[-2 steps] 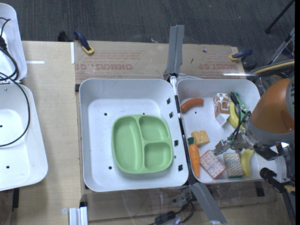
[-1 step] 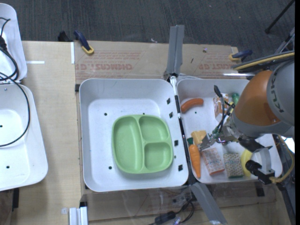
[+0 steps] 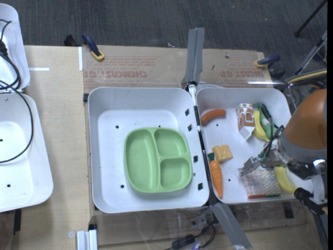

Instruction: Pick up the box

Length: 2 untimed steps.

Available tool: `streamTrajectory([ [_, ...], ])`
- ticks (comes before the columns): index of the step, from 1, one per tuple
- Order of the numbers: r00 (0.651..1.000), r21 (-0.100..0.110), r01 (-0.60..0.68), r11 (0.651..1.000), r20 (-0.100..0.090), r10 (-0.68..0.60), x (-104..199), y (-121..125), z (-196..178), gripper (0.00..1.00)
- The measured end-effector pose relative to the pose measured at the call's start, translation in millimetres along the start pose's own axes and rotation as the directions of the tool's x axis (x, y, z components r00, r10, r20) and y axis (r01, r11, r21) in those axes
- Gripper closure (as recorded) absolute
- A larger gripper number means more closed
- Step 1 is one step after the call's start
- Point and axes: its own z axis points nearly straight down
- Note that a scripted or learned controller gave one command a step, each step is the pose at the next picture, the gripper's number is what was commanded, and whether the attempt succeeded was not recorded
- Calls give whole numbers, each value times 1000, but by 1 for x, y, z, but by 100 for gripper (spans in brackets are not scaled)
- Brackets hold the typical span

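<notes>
The box (image 3: 244, 120) is a small white and orange carton lying in the back part of the right bin (image 3: 229, 95), beside a yellow banana (image 3: 258, 128) and a green item (image 3: 266, 117). My gripper (image 3: 253, 165) hangs low in the front right of that bin, just above a speckled pouch (image 3: 263, 183). It is well in front of the box and not touching it. The grey arm with its orange band (image 3: 311, 125) covers the bin's right side.
The right bin also holds a red sausage (image 3: 213, 115), a tan cube (image 3: 222, 153), a carrot (image 3: 216, 177) and a second banana (image 3: 284, 179). The left bin (image 3: 104, 139) carries a green divided plate (image 3: 158, 159). A grey divider post (image 3: 195, 56) rises between the bins.
</notes>
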Motion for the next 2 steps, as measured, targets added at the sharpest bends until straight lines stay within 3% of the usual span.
streamTrajectory([
  [1,1000,-1,-15,1000,0,15,3,1,-51,0],
  [2,988,0,154,988,0,-154,-38,-5,-43,0],
])
